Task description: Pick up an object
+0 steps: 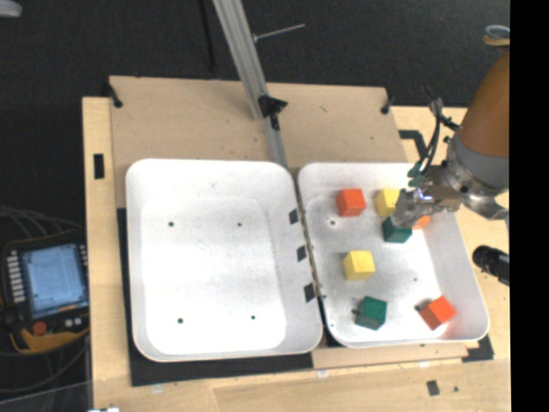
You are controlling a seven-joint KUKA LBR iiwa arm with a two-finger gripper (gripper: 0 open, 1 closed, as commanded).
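The end effector is seen low over the right white plastic bin, just above a small green cube; whether its fingers are apart cannot be told. A yellow cube appears to sit just beside it.

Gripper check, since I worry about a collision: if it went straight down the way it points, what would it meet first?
Probably the green block directly beneath the gripper; depth is unclear from this slanted view.
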